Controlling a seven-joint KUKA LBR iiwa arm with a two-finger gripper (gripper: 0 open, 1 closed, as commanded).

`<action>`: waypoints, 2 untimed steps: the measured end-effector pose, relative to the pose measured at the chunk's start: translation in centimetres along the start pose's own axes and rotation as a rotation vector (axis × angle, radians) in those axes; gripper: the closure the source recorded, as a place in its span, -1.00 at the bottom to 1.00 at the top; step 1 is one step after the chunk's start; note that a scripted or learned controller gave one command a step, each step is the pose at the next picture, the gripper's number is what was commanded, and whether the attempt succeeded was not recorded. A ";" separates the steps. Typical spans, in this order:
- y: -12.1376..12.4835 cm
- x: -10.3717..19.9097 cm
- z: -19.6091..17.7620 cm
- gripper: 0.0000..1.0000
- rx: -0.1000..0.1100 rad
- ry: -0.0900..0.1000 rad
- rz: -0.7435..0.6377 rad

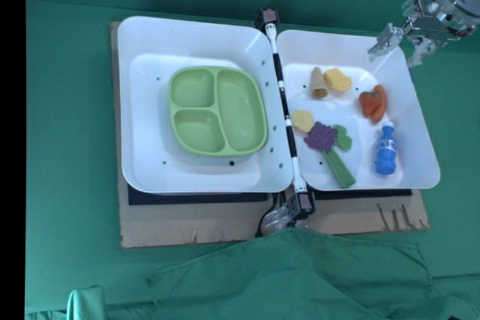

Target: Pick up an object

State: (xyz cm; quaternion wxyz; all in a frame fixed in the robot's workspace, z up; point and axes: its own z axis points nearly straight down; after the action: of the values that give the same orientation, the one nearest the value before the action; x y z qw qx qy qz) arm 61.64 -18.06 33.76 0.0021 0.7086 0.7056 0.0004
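On the green-draped worktop (67, 124), the left bin (142, 49) holds a light green divided plate (217, 111) at its middle. The right bin (416, 135) carries a small cone (319, 82) and a yellow block (337, 79) near twelve o'clock, a yellow chip (302, 120) at nine, purple grapes (322, 136) on a green stalk (339, 165) toward six, an orange-red pepper (373, 103) at two and a blue bottle (385, 151) at four. The gripper (397, 43) hangs over that bin's one o'clock corner, jaws apart and gripping nothing.
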 end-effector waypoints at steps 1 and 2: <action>4.8 4.0 8.2 -1.00 0.004 0.002 -0.006; 2.2 6.8 14.5 -1.00 -0.007 -0.001 -0.001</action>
State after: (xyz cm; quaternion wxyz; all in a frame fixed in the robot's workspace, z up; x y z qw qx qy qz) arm 63.97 -11.27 19.29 0.0052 0.7084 0.7058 0.0026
